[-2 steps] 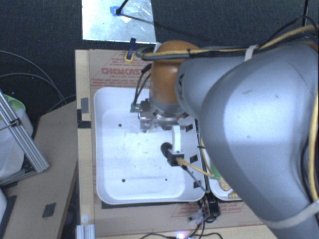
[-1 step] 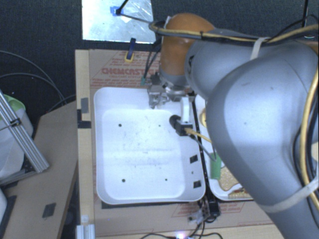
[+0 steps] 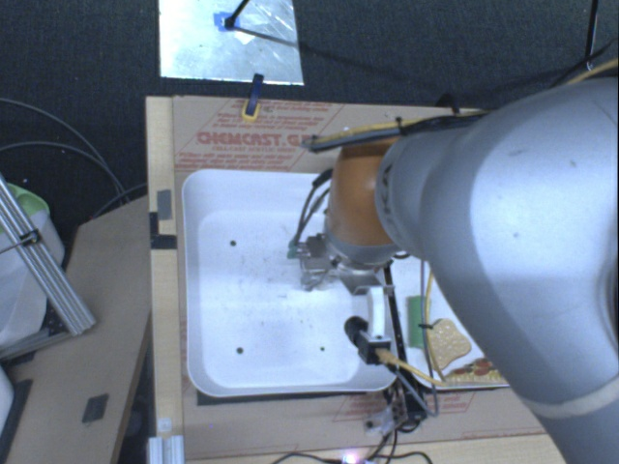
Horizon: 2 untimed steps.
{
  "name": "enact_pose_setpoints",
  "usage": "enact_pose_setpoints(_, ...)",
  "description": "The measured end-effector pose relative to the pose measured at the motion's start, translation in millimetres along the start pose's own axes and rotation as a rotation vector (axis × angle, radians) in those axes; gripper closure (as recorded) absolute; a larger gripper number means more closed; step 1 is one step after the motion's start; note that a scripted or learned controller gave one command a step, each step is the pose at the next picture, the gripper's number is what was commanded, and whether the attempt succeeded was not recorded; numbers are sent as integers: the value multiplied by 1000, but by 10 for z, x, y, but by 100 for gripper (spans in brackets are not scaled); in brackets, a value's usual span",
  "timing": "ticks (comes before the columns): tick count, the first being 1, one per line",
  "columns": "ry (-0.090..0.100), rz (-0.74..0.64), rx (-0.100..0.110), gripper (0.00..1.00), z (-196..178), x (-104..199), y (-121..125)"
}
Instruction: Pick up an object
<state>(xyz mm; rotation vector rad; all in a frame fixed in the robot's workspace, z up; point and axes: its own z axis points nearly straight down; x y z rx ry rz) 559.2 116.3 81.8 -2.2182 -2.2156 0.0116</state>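
Left bin (image 3: 208, 288): white, shallow; only dark specks and a few small holes are noted on its floor.

Gripper (image 3: 311, 262): seen low over the left bin's right half, near the shared wall, hung from the orange band (image 3: 356, 201). Whether the pincer is spread or pressed together cannot be told, as its working end is foreshortened and blurred. Nothing is seen held in it.

Green strip (image 3: 416, 320): seen just past the dividing wall, in the right bin. It is narrow, with its long axis running up and down the view. Its material cannot be made out.

Tan piece (image 3: 447, 341): taken as the likeliest target; it lies in the right bin just beside the green strip, flat on the floor. It is shaped like a slice of toast, probably a toy. It is judged light, stiff and thin, and not fragile. A smooth plastic face would be slippery, so a pinch across its narrow width at mid-body is advised rather than at a corner. Its rounded end appears to point up-left and its long axis to run down-right, though the far end is hidden under the arm (image 3: 522, 249). A flat-lying slice offers little edge to catch, so a low approach would be needed.

A patterned item (image 3: 476, 368) is glimpsed below it, too covered to identify.
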Motion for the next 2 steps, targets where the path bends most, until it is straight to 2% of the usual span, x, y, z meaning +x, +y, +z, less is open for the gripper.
enact_pose_setpoints(1, 3, -6, -16, 100, -43, 268, 613)
enact_pose_setpoints(2, 5, -11, -19, 100, -57, 1110, 1109)
